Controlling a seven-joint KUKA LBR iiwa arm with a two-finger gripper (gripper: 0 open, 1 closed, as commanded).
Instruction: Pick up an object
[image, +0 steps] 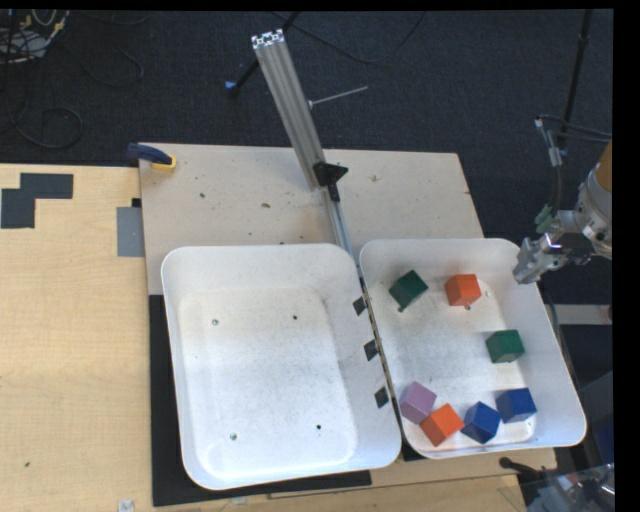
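The right bin (560, 400) holds several small blocks. A dark green block (408, 289) and an orange block (462, 290) lie near its far end. Another green block (505, 346) sits by the right wall. At the near end a purple block (417, 401), an orange block (441, 424) and two blue blocks (481, 421) (515, 404) are clustered. My gripper (532, 262) hangs over the bin's far right rim, to the right of the orange block, with nothing visibly held.
The left bin (260, 360) stands beside the right one, with black clips (370, 348) along the shared edge. A slanted aluminium post (295, 110) rises behind the bins. A blue and yellow clamp (152, 156) lies at the bench's far left corner.
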